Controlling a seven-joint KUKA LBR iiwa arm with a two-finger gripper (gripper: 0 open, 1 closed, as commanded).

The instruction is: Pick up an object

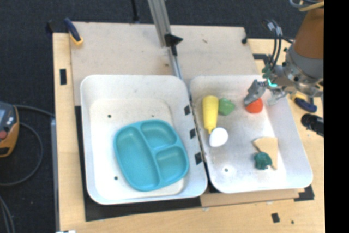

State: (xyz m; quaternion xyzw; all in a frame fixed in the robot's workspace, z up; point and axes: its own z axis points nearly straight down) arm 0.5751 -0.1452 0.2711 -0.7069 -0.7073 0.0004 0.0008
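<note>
Low over the right bin (294, 133), near its back edge. Gripper (260, 96) right on top of a small red ball (254, 106) — ball peeking out just under and in front. Cannot tell how wide the jaws stand, or whether anything is caught.

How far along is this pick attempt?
Done: the claw has reached the right bin and sits right by the red object. In hand: nothing visibly lifted; the red object seems to rest on the bin floor. Left: grasping and raising it. The yellow object and white ball lie untouched.
</note>
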